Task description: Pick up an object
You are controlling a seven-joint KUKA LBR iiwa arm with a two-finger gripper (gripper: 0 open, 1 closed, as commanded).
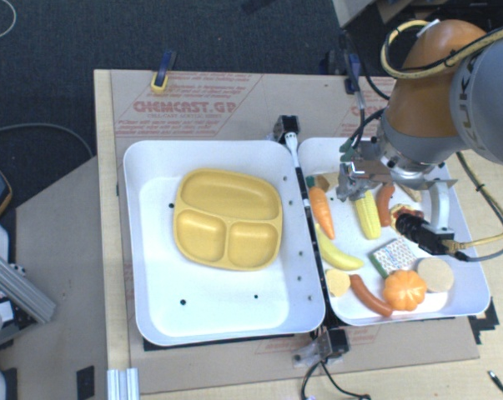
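I have the gripper (357, 182) low in the right bin (472, 294), just above the corn cob (367, 215), whose long axis runs toward the bin's near edge, the carrot (321, 210) just beside. Whether it's gripping anything, I cannot tell.

Light is even and bright from overhead, no harsh beam anywhere. The white bins (143, 223) come up almost blown out, their walls losing detail. Soft sheen on the yellow tray (228, 219), a broader highlight across my orange band (430, 65). Shadows are faint and short, tucked under my arm. Dark floor at the top goes murky. Overall slightly soft and grainy, fine detail smeared.
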